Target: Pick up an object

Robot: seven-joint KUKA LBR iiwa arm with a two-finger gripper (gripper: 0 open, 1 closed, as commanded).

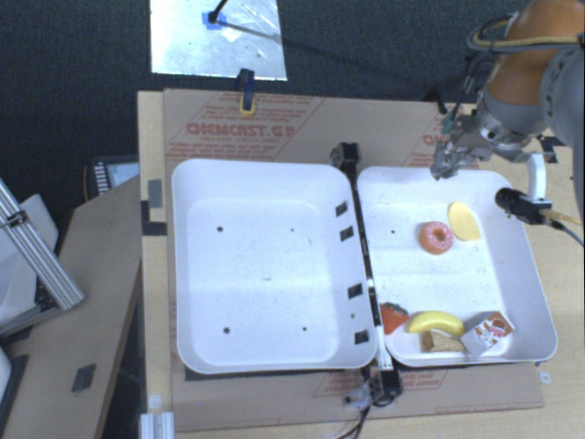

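The right bin holds a pink frosted donut and a pale yellow slice near its middle. Along its near edge lie a red strawberry-like piece, a yellow banana, a tan piece and a small red-and-white carton. My gripper hangs over the far rim of the right bin, above and behind the donut, with nothing seen between its fingers.
The left bin lies beside the right one, joined by a black hinge strip. Both rest on a cardboard sheet. A shiny metal plate lies at the back, and an aluminium rail stands at the left.
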